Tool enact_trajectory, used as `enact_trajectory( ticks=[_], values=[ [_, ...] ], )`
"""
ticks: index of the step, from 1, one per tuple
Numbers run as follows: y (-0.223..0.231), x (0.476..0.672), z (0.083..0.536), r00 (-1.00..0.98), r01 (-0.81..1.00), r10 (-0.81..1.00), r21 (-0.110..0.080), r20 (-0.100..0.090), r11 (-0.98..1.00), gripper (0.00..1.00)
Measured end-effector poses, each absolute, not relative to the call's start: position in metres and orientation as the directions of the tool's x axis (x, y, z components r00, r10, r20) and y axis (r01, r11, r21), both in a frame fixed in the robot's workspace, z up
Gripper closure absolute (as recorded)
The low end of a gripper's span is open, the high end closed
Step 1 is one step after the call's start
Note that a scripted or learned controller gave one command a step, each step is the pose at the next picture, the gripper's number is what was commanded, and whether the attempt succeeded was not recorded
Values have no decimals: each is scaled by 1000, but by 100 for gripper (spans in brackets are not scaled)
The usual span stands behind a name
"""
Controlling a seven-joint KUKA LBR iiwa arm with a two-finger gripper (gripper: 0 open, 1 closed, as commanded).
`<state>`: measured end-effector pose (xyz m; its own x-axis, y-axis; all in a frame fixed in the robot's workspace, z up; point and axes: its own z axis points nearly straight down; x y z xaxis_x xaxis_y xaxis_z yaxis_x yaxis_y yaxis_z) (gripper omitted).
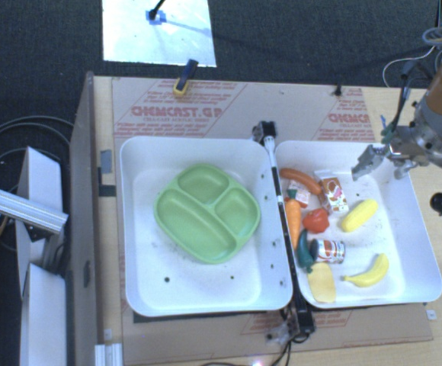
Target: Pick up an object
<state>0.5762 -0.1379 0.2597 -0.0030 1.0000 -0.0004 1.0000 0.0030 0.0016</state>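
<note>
Gripper, fingers spread and holding nothing, above the right bin's far edge. Just below it lies a lemon; the banana lies farther below, nearer the bin's front.

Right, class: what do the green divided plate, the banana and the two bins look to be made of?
Green plate: likely moulded plastic, even pale colour, soft sheen, rounded compartments. Banana: probably a plastic toy, uniform yellow and smooth, though the view is too coarse to be certain. Left bin and right bin: seemingly thin formed white plastic, with rounded rims and a slight gloss.
</note>
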Motion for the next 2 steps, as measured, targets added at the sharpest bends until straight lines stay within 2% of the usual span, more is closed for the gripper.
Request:
enact_trajectory(
  ticks=[1,2],
  values=[
    [-92,592,144,-8,1000,1000,-6,3,8,0],
    [-124,609,84,1,1000,1000,2,-1,-1,0]
  ],
)
